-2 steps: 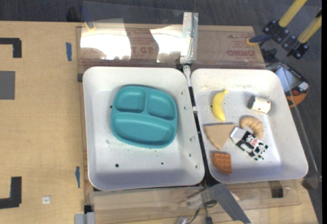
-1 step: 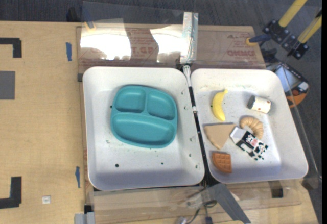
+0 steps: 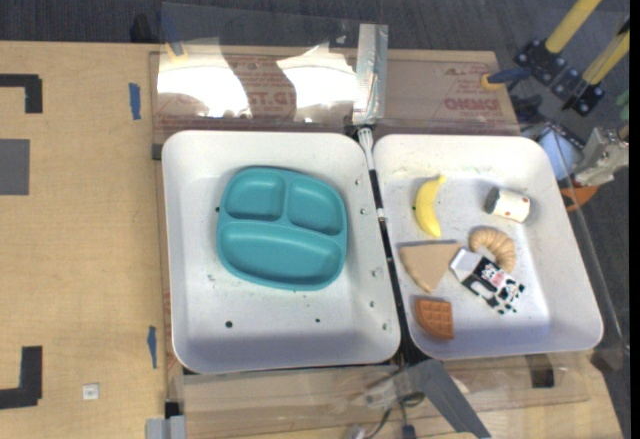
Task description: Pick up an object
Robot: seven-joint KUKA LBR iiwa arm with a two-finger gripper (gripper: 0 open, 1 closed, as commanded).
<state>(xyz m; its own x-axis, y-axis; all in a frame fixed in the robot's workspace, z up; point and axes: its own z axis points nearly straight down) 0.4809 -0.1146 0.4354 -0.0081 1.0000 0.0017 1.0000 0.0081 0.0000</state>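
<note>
- Nearest me in the right white bin [image 3: 575, 312], I see a small orange-brown waffle-shaped toy [image 3: 435, 317] close to the front wall.
- Just behind it lies a tan wedge like a slice of bread [image 3: 428, 263], and to its right a small black-and-white patterned packet [image 3: 489, 279], tilted.
- A brown croissant-shaped toy [image 3: 495, 245] sits touching the packet's far edge.
- Further back, a yellow toy banana [image 3: 429, 205] lies lengthwise near the bin's left wall, well apart from a small white cylinder with an orange end [image 3: 508, 205] on its side to the right.
- In the left white bin [image 3: 190, 317], I see one teal plastic divided plate with three compartments [image 3: 284, 227], lying flat around the middle.
- Both bins stand side by side, touching, on the brown cardboard-covered surface [image 3: 70, 227].
- At the far right edge I make out a grey metal part of the arm [image 3: 605, 155] beyond the right bin's corner, above no object; I cannot tell how its fingers stand or whether they have hold of anything.
</note>
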